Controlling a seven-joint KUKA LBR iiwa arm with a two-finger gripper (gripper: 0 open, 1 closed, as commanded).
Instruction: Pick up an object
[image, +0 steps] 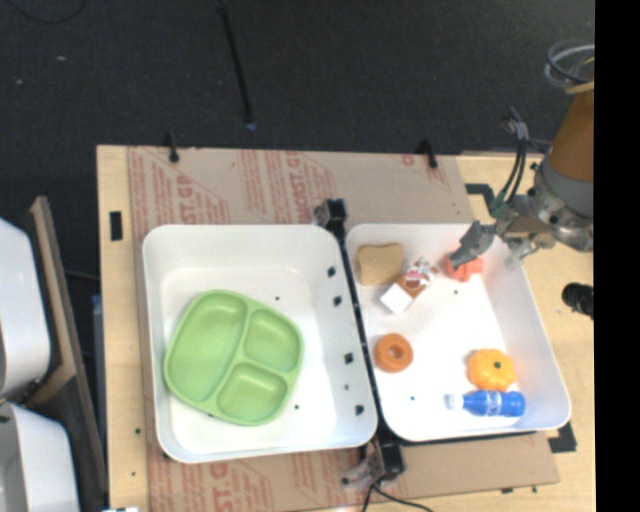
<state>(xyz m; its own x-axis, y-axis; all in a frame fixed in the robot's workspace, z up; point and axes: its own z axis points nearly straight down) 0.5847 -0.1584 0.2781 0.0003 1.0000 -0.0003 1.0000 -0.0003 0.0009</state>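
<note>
Over right bin's (530, 330) far edge — fingers (478, 243) beside red-orange object (464, 266).

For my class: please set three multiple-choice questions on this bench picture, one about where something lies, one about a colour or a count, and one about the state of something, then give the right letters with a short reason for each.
1. Where does the green divided plate lie?
A. In the left bin
B. In the right bin
C. On the bare bench

2. What colour is the bottle near the right bin's front edge?
A. Red
B. Blue
C. Yellow

3. How does the bottle rest?
A. Standing upright
B. Lying on its side
C. Propped on the orange ring

Answers:
1. A: the plate sits alone on the left bin's floor.
2. B: its body is blue with a pale end, below the orange pumpkin-like toy.
3. B: its length runs flat along the bin floor, well apart from the orange ring.
</note>
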